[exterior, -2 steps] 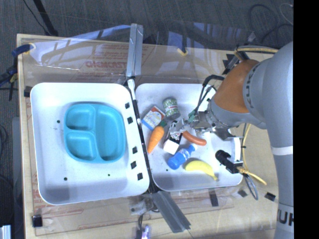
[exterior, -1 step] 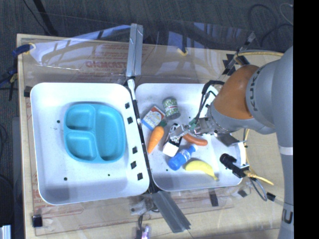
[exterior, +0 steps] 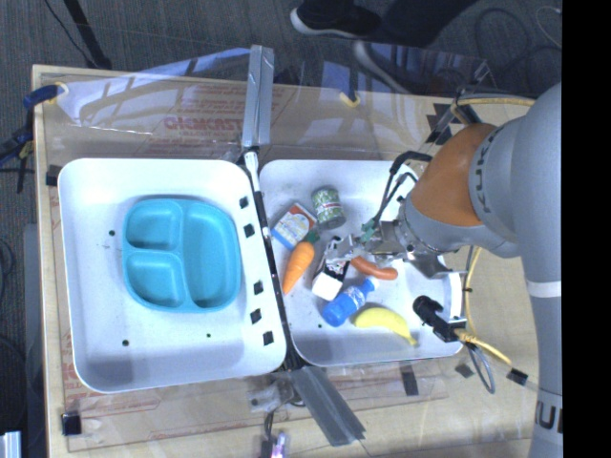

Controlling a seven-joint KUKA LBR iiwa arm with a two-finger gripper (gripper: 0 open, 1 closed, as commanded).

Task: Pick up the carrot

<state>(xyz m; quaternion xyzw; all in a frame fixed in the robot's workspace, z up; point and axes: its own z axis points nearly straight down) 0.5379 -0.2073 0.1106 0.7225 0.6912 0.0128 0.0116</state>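
Observation:
The orange carrot (exterior: 299,265) lies tilted in the right bin (exterior: 286,184), close to its left wall, with the green top pointing up toward a small carton (exterior: 291,227). My gripper (exterior: 342,252) is low over the middle of that bin, just right of the carrot and a short gap away from it. It hovers among a white block (exterior: 327,285) and a red sausage (exterior: 373,270). Nothing can be seen held in it. The grey arm with its orange band (exterior: 451,191) reaches in from the right.
A green can (exterior: 327,205) stands at the back of the right bin. A blue bottle (exterior: 345,303) and a banana (exterior: 385,322) lie near its front wall. The left bin (exterior: 81,342) holds a blue divided plate (exterior: 181,253).

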